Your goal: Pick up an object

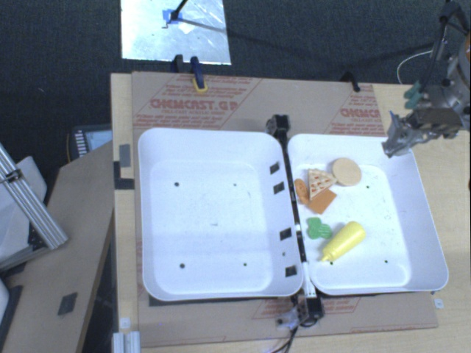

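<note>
The right bin (pixel 419 219) holds a small cluster of toy food. A tan round disc (pixel 346 171) lies near the back, with a pizza-like wedge (pixel 319 180) and an orange piece (pixel 317 198) beside it. Closer to the front lie a green piece (pixel 318 230) and a yellow bottle (pixel 343 242). My gripper (pixel 396 144) hangs over the back right rim of that bin, well right of the disc and apart from every object. Nothing shows between its fingers.
The left bin (pixel 162 271) sits next to the right one, joined by a black clamp strip (pixel 287 204). Cardboard (pixel 221 101) lies under both bins. A metal plate (pixel 175 20) rests on the floor at the back, and cables (pixel 412 57) trail near the arm.
</note>
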